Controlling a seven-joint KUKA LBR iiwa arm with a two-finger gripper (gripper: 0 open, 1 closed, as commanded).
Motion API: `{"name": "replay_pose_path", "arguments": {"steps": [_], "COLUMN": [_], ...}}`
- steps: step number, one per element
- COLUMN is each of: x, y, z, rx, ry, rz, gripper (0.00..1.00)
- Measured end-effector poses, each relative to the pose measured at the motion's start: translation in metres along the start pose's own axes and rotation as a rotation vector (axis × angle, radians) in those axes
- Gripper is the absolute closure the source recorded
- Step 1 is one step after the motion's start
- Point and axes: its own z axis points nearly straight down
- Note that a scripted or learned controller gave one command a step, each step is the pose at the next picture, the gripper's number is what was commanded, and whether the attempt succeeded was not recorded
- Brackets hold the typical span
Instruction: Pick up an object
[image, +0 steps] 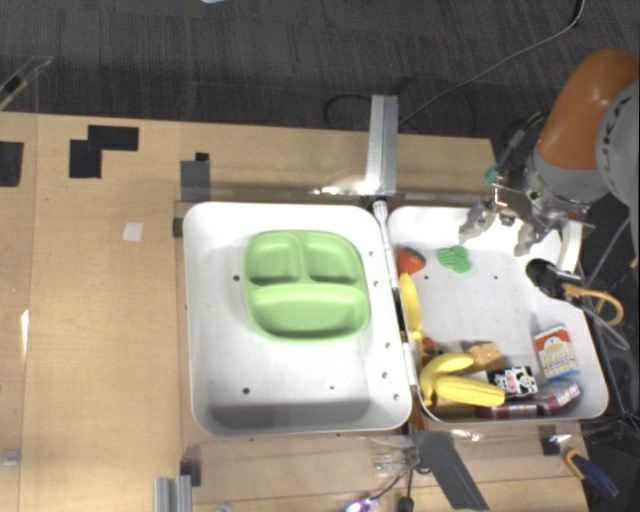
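My gripper (503, 229) hangs open over the far edge of the right bin (500, 300), its two fingers spread with nothing between them. A small green piece (455, 260) lies on the bin floor just left of and below the fingers. A red piece (410, 262) sits by the bin's left wall, with a long yellow banana-like piece (410, 303) below it. In the near left corner lie yellow bananas (452, 378), a tan block (484, 355), a black-and-white item (515, 381) and a dark marker (540, 403). A small carton (556, 353) leans at the right wall.
The left bin (215, 330) holds a green divided plate (304, 282). A metal post (383, 145) rises behind the divider between the bins. Black cables and a dark fitting (550, 275) run along the right bin's right wall.
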Motion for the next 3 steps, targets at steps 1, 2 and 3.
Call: {"name": "replay_pose_path", "arguments": {"steps": [1, 2, 3], "x": [0.0175, 0.0189, 0.0190], "y": [0.0325, 0.0342, 0.0342], "z": [0.1022, 0.0931, 0.0932], "rx": [-0.002, -0.005, -0.004], "ry": [0.000, 0.000, 0.000], "rz": [-0.148, -0.153, -0.154], "gripper": [0.00, 1.00, 0.00]}}
